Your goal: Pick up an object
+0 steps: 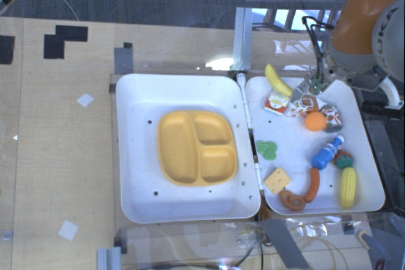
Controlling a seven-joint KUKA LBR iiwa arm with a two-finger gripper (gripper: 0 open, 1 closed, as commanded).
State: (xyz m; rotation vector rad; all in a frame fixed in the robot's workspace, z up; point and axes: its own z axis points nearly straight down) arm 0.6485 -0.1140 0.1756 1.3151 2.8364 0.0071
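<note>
My gripper (pixel 309 88) hangs at the back of the right bin (pixel 367 136), open, with nothing between its fingers. It is just above a red and white snack packet (pixel 302 105), and a second similar packet (pixel 277 102) lies to the left. A yellow banana (pixel 276 79) lies left of the gripper. An orange ball (pixel 315 121) and a brown and red item (pixel 332 116) sit just in front of it. Nearer the front are a blue bottle (pixel 325 153), a corn cob (pixel 347 186), a sausage (pixel 312 184), a cracker (pixel 276 179) and a green leaf (pixel 266 149).
The left bin (pixel 136 136) holds a yellow divided plate (pixel 197 147). A small green and red item (pixel 345 161) lies beside the bottle. A brown ring (pixel 292 201) sits at the right bin's front edge. A metal post (pixel 242 41) stands behind the bins.
</note>
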